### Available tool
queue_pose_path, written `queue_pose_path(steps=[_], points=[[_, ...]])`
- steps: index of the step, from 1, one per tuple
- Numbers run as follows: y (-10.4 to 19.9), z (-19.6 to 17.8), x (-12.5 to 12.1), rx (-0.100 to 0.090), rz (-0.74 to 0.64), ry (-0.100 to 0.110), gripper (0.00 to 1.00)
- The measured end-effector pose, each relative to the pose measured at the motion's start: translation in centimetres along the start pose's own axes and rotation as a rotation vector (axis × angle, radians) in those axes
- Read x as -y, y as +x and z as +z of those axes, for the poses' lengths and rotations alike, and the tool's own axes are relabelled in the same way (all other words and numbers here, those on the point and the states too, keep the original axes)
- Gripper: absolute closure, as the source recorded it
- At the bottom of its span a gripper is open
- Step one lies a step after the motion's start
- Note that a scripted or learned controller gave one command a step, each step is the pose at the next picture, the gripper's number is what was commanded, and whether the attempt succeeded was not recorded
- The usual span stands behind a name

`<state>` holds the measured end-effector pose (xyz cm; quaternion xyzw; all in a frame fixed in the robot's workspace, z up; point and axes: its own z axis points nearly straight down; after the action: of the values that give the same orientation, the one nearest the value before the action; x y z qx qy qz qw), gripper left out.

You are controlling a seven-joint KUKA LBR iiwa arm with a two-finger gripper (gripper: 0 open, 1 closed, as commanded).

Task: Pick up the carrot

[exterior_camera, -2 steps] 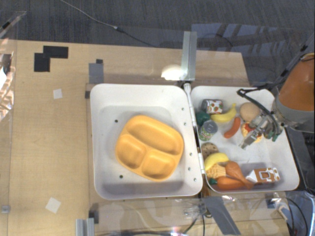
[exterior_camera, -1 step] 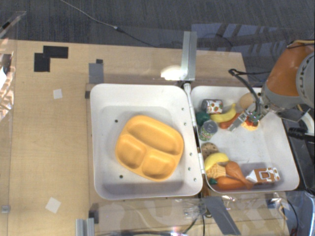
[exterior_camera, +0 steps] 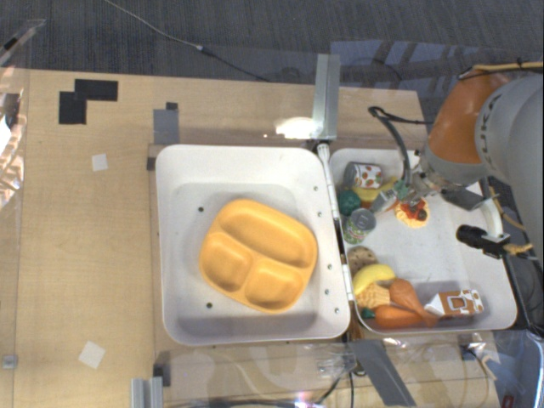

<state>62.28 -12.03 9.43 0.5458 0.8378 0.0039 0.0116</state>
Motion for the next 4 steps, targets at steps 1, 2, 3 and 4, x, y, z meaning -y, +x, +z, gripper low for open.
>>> queue_pose_path(steps=[1,2,3,4], points=[[-0.3,-1.6,-0.4,0.012,-0.009,-0.012,1.00],[1.8,0.6,-2.2,-0.009,0.262,0.011,1.00],[1.7,0.7,-2.1,-0.009,0.263,0.013,0.00],[-2.5,-3.5,-3.6,-0.015,0.611,0.043,0.00]])
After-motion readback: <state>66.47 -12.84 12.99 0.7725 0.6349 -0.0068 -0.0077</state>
